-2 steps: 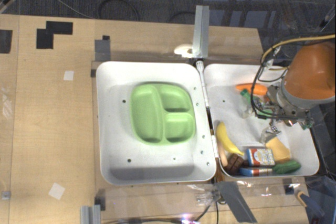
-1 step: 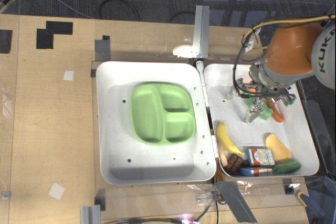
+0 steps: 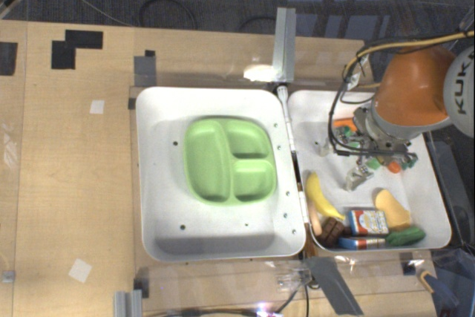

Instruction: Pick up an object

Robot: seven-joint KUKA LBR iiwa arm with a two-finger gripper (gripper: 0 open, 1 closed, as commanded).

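My gripper (image 3: 361, 174) hangs below the orange-banded wrist (image 3: 412, 89) over the middle of the right bin (image 3: 438, 230), with bare white floor right under it. Nothing shows held in it. A yellow banana (image 3: 320, 194) lies to its lower left. A small carton (image 3: 368, 221) with a red, white and blue label, a yellow-orange wedge (image 3: 393, 208), a green piece (image 3: 405, 236) and a brown piece (image 3: 331, 229) crowd the bin's near edge. An orange and green item (image 3: 344, 131) peeks out at the arm's left, and a small red-orange piece (image 3: 392, 166) lies to the gripper's right.
The left bin (image 3: 159, 219) holds a green divided plate (image 3: 228, 159) at its centre. A metal post (image 3: 284, 44) stands behind the ridge where the two bins meet. Black cables (image 3: 349, 82) loop beside the wrist. Wooden bench (image 3: 67, 182) stretches to the left.
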